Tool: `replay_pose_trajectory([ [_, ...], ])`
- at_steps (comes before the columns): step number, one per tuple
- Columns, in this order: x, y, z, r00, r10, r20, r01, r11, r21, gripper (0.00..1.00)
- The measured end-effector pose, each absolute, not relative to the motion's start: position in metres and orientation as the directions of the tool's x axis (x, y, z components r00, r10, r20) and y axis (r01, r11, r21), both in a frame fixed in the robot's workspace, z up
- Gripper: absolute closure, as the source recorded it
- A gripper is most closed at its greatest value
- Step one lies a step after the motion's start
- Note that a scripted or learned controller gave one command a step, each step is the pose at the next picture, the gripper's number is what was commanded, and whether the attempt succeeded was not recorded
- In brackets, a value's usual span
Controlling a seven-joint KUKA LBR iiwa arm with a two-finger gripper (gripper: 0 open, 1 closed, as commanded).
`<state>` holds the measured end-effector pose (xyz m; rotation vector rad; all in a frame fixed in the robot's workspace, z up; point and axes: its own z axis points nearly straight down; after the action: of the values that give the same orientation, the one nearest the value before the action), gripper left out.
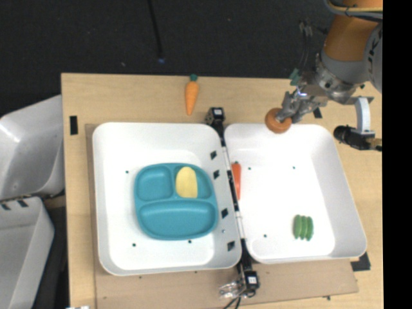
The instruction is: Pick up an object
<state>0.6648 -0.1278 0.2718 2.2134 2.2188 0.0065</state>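
Note:
My gripper (288, 111) hangs over the far rim of the right bin (322, 172), reaching in from the upper right. Its fingers are shut on a round orange-brown object (279, 122), which sits at their tips just above the rim. A green ridged object (303, 227) lies in the near right part of that bin. A thin red-orange piece (236, 179) lies against the bin's left wall.
The left bin (116, 237) holds a blue divided plate (175, 201) with a yellow object (187, 182) in its upper right compartment. A toy carrot (191, 95) lies on the wooden bench (129, 98) behind the bins. A black clip (215, 115) sits where the bins meet.

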Motion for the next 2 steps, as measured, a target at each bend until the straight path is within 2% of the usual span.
replay_pose_trajectory([
  [1,0.666,-0.129,0.28,-0.005,1.0,-0.001,1.0,0.005,0.002,1.0],
  [2,0.672,-0.081,0.264,-0.004,1.0,-0.001,1.0,0.004,0.0,1.0],
])
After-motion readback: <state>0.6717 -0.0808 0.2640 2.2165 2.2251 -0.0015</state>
